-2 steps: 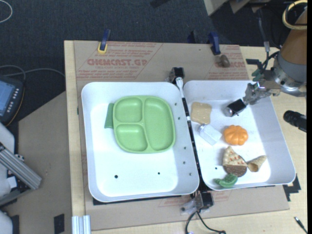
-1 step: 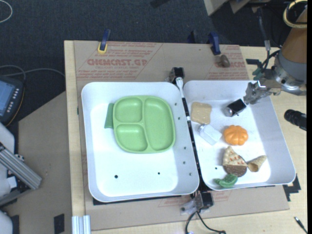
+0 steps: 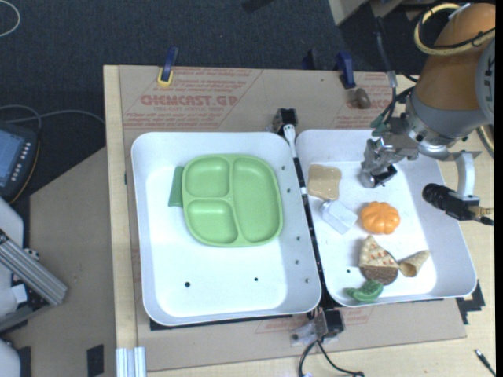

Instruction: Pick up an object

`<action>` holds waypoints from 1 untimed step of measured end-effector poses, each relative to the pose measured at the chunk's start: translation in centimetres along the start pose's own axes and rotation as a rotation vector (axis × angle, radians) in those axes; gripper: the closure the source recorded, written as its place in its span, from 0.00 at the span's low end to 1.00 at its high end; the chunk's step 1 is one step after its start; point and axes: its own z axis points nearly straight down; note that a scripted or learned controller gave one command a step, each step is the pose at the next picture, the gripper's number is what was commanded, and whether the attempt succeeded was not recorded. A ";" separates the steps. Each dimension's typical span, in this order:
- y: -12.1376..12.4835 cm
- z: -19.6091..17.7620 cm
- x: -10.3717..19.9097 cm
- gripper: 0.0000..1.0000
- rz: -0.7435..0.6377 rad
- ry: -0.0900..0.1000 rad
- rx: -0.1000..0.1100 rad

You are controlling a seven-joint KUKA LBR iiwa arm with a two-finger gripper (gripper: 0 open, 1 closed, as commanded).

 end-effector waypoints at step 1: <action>-0.4 0.7 5.1 1.00 0.000 0.000 0.000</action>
